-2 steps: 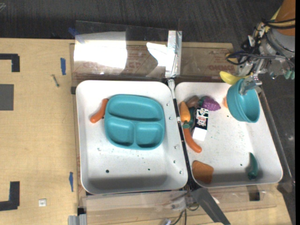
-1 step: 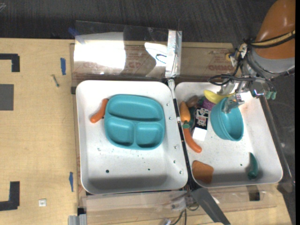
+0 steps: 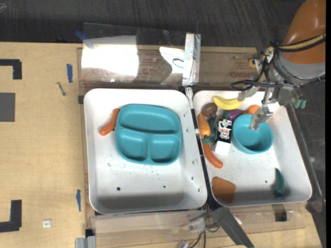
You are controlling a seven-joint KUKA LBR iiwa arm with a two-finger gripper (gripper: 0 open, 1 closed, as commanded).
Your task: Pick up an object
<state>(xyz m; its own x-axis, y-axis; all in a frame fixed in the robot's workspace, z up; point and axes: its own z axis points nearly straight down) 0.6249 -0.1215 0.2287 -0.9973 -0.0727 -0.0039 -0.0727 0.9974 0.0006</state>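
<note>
A wooden counter point(image 3: 36, 138) carries two white bins. In the right bin point(image 3: 295, 185) sits a teal bowl point(image 3: 253, 137), likely light, stiff and smooth, best taken by its rim. The pincer point(image 3: 258, 119) hovers over the bowl's 12 o'clock rim; whether it is apart or together, I cannot tell. A banana point(image 3: 227, 103) lies at the bowl's 10 o'clock.

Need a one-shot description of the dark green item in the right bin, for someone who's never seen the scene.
Start at the right bin, the one with the blue bowl. Go to its near right corner: the dark green vegetable-shaped toy lies alone by the right wall. It is the one green item; its neighbours are orange, yellow or blue.
</note>
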